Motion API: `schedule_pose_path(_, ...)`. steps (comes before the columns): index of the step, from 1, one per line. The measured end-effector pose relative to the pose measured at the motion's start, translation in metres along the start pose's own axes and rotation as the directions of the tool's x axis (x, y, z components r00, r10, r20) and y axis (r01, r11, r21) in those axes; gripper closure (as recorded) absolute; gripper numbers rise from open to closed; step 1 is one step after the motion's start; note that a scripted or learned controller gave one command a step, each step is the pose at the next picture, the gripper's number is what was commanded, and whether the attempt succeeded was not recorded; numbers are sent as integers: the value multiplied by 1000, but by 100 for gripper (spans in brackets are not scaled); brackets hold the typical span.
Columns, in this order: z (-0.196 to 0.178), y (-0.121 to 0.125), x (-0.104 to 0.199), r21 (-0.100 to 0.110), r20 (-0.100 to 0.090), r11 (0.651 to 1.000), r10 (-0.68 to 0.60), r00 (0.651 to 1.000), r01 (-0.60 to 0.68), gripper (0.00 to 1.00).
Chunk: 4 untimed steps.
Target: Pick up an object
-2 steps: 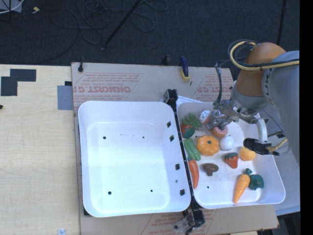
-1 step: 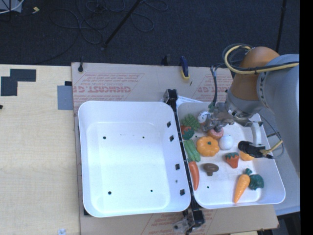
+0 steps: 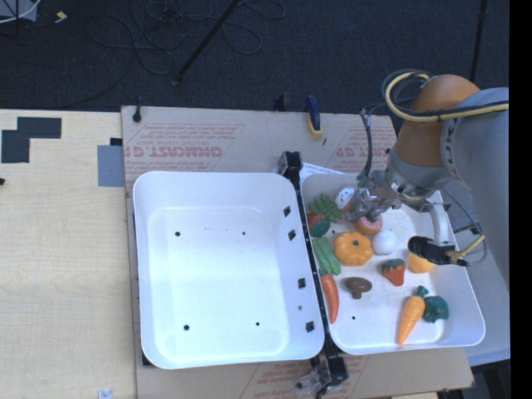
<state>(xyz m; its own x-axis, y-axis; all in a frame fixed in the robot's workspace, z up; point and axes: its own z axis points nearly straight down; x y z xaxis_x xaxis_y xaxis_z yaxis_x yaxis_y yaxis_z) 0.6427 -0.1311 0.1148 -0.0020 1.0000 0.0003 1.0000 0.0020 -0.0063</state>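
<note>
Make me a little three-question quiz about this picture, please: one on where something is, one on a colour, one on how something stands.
1. Where do the toy foods lie?
A. left bin
B. right bin
C. floor

2. What colour is the little pumpkin?
A. orange
B. blue
C. black

3. Where is the robot's hand?
A. over the left bin
B. over the right bin
C. far off above the floor

Answers:
1. B: the foods all sit in the right bin, none in the left bin.
2. A: the pumpkin is plainly orange.
3. B: the hand is down among the toys in the right bin.
</note>
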Motion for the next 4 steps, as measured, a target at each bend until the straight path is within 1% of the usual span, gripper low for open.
schedule_pose_path(1,22,2,9,0,3,1000,0,1000,0,100)
schedule_pose_path(3,2,1,7,4,2,1000,1,1000,-1,100)
schedule_pose_path(4,-54,-1,-16,-8,1,1000,3,1000,-3,100)
